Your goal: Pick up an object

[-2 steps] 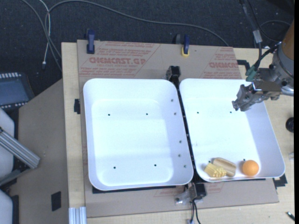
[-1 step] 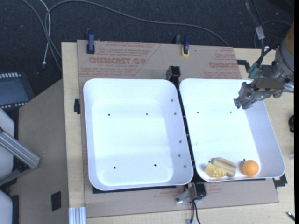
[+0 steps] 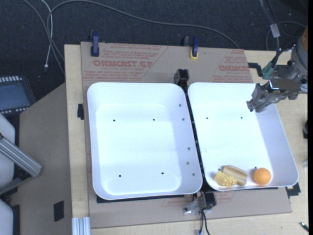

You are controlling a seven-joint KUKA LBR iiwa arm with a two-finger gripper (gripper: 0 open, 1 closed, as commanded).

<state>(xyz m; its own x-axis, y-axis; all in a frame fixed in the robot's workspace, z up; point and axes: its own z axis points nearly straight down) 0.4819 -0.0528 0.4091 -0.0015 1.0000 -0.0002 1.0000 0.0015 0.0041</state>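
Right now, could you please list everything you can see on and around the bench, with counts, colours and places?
Bins: 2, white, side by side on the bench, left bin, right bin.
Orange ball: 1, orange, near right corner of the right bin.
Corn cob: 1, yellow, near edge of the right bin, left of the ball.
Tan roll-shaped object: 1, beige, just behind the corn, touching it.
Clamps: 2, blue, on the board's far edge.
Board: 1, tan with red lettering, beneath the bins.
Cables: several, grey, on the dark floor beyond.
Gripper: 1, grey, above the right bin's far right corner.
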